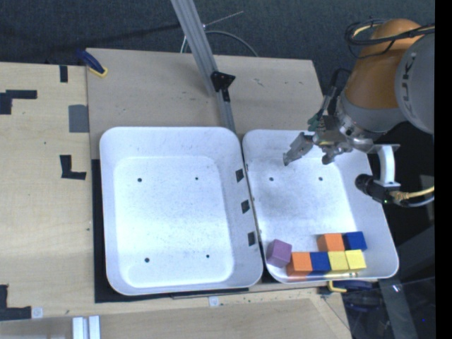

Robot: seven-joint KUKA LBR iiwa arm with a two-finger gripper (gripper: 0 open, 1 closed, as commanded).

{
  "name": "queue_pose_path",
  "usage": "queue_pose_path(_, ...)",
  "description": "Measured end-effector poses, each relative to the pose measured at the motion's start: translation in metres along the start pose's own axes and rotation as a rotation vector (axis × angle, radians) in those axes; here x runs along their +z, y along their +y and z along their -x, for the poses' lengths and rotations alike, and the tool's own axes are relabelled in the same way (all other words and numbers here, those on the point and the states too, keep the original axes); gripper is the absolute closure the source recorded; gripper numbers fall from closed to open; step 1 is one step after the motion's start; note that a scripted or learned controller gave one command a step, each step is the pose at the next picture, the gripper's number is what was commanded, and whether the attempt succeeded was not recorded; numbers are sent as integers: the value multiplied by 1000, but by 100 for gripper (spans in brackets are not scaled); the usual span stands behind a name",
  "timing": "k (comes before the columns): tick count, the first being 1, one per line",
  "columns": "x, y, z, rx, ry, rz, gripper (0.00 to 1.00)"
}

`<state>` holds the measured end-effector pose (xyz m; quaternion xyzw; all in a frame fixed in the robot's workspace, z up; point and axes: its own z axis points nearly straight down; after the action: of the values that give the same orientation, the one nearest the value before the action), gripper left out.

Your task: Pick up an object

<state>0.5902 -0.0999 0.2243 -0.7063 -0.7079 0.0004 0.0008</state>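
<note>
Hovering over the right bin [367,189], the hand [309,154] seems spread, apparently grasping nothing.

The grey arm, orange-banded above the wrist, reaches in from the right and bends downward. Its gripper [308,154] hangs with both fingers [294,151] spread apart, nothing between them.

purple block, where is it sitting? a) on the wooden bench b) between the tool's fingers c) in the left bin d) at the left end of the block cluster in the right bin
d, the purple block lies in the right bin at the left end of the cluster, beside an orange block, far from the tool.
</note>
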Motion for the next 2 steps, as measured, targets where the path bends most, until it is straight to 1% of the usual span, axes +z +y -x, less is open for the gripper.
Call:
queue_pose_path(1, 65, -3, 0, 2, -1, -6, 0)
queue_pose_path(2, 131, 0, -9, 1, 0, -7, 0)
